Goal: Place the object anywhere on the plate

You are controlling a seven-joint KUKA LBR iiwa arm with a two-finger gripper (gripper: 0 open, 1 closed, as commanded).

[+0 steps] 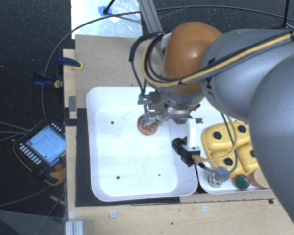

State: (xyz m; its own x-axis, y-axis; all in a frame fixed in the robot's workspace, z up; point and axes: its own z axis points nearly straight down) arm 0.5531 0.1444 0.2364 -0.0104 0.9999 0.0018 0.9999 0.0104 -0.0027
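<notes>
White bins [103, 180], yellow toy [225, 143], brown round obj [148, 125], orange-banded grey arm [255, 72].

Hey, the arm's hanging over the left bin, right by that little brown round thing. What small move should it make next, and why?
Probably a short, straight descent. The gripper sits just above the brown round object, which lies on the floor of the left bin. A secure grasp isn't visible yet, so it should settle around the object before any carrying.
</notes>
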